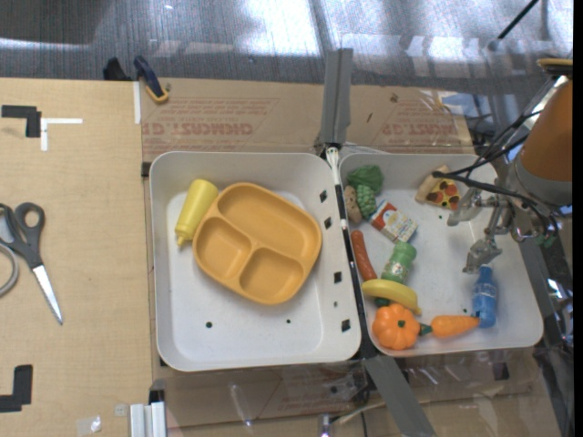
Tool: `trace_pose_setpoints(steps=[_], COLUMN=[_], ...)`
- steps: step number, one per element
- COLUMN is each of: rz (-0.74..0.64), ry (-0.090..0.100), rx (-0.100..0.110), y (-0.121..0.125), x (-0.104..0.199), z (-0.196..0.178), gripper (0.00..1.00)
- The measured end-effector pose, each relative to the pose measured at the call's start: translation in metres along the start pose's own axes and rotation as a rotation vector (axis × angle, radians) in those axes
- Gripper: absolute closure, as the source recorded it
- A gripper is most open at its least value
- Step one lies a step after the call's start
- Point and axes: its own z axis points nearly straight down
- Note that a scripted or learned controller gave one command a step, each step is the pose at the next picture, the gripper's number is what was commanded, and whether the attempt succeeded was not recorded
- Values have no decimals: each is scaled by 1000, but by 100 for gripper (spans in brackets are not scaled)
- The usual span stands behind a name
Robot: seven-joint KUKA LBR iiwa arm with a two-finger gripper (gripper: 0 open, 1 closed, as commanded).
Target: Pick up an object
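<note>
Gripper (480, 244) hangs over the right bin (524, 335), fingers apart and holding nothing, just above a blue bottle (485, 297). Left bin (173, 335) holds an orange divided tray (255, 241) and a yellow bottle (194, 209).

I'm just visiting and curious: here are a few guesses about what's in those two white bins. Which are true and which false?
1. The yellow tray lies in the left bin. True.
2. A yellow bottle lies beside the tray. True.
3. The pumpkin sits in the left bin. False: it is in the right bin, next to the banana and carrot.
4. The gripper hangs over the left bin. False: it is above the right bin, near the blue bottle.
5. Scissors lie on the bench outside the bins. True.
</note>
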Motion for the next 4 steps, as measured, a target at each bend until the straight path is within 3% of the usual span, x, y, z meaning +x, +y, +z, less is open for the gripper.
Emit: trace_pose_setpoints(steps=[1,2,3,4], rz=[135,135,168,224], ry=[-2,-1,-15,-13], rx=[0,0,2,3], y=[1,7,2,1], x=[34,90,101,102], z=[25,26,22,23], gripper=[0,0,0,0])
